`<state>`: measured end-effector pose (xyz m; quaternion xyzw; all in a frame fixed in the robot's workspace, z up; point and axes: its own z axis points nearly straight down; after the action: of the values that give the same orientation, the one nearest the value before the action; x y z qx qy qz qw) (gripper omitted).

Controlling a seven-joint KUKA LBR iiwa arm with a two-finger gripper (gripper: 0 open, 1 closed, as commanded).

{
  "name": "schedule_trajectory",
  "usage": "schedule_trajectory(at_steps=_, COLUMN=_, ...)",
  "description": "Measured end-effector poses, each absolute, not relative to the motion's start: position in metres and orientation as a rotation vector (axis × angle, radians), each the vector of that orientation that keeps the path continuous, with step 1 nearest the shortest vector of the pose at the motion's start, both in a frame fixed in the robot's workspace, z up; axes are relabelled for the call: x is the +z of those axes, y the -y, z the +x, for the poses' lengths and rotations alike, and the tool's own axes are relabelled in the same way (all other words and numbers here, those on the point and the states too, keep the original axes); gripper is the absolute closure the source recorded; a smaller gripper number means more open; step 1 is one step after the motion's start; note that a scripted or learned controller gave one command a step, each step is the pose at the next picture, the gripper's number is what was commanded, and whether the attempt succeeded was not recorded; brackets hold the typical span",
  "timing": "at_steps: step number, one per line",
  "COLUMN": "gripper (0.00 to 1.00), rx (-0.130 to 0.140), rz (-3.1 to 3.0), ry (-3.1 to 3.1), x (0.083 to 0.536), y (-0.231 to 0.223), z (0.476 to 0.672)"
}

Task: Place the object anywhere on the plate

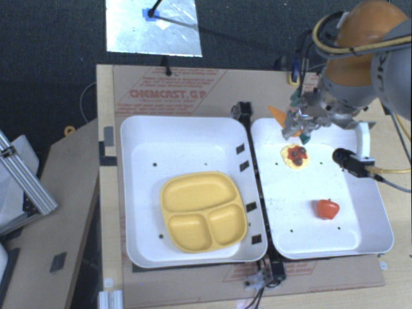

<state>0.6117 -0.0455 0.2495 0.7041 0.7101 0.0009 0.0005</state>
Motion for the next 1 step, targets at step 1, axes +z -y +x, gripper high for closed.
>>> schedule_trajectory(at_steps=1, gripper=1.00, rx=0.004, rz=2.209, ry=-2.234, x=0.2521, y=-0.0136, z=0.6096)
